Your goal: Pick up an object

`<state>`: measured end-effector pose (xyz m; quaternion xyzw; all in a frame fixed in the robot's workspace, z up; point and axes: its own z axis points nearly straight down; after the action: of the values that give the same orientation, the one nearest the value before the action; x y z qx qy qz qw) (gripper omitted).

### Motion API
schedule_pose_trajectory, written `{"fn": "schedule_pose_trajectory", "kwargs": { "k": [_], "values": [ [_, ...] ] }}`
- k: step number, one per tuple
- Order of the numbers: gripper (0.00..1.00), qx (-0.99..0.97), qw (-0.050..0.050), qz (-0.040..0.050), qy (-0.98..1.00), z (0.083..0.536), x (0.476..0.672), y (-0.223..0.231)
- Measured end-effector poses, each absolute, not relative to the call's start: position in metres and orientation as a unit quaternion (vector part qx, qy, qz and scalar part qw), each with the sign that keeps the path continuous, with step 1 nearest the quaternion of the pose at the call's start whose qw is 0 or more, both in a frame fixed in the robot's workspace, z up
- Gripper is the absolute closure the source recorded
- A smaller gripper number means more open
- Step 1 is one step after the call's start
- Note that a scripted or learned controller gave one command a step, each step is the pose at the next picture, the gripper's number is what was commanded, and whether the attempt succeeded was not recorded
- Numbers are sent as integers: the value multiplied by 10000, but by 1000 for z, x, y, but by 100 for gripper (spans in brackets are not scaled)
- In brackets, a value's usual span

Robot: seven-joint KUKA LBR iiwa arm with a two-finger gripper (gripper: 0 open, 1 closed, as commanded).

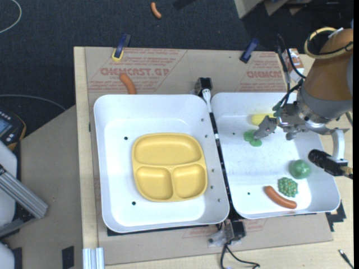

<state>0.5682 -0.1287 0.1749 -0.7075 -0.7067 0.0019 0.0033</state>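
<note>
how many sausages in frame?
3. One sausage lies in the right bin near its front edge, one on the cardboard behind the left bin, one on the dark floor beyond the bench.

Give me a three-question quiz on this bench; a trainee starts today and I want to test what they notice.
1. True or false: the yellow tray lies in the left bin.
2. What does the gripper hover nearest? A sausage B small green piece C green ball
3. Fill in: the tray has ___ compartments.

Key: 1 true; 2 B; 3 three.
</note>
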Motion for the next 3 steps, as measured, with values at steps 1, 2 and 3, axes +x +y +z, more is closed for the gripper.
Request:
{"fn": "schedule_pose_trajectory", "kwargs": {
  "k": [1, 2, 3],
  "values": [
    [0, -7072, 34, 16, -7070, 130, 563, -123],
    [0, -7074, 31, 15, -7069, 82, 562, -122],
    [100, -7079, 1, -2, -7063, 95, 563, -123]
  ]
}}
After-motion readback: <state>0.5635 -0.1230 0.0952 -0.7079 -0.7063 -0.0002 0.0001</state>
